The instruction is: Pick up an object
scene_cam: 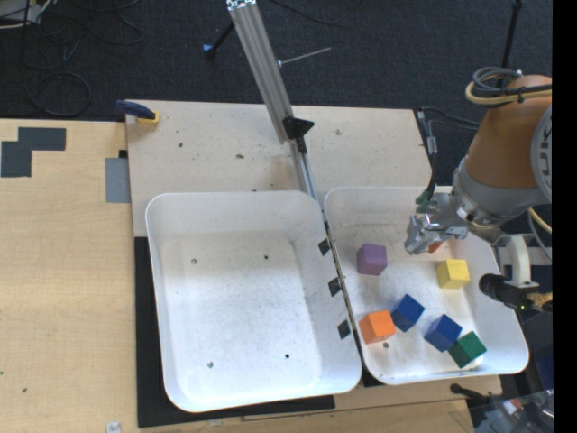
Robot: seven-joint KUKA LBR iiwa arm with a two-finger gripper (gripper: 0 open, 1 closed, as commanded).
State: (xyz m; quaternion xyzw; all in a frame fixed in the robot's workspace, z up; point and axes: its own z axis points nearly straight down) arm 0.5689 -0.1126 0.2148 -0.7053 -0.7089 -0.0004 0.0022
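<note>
The yellow cube [453, 272] sits in the right bin [361, 207] — just beside the gripper [422, 238], which hovers above it, nothing visibly held; whether the jaws are spread, I cannot tell.

You have two white bins [171, 242] side by side on the counter [207, 142]. In the right one you can count six blocks: two blue [407, 312], one purple [370, 259], one yellow [453, 272], one orange [377, 326], one green [468, 348].

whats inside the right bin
Six cubes in the right bin: purple, yellow, orange, two blue, green. The gripper covers some floor.
</note>
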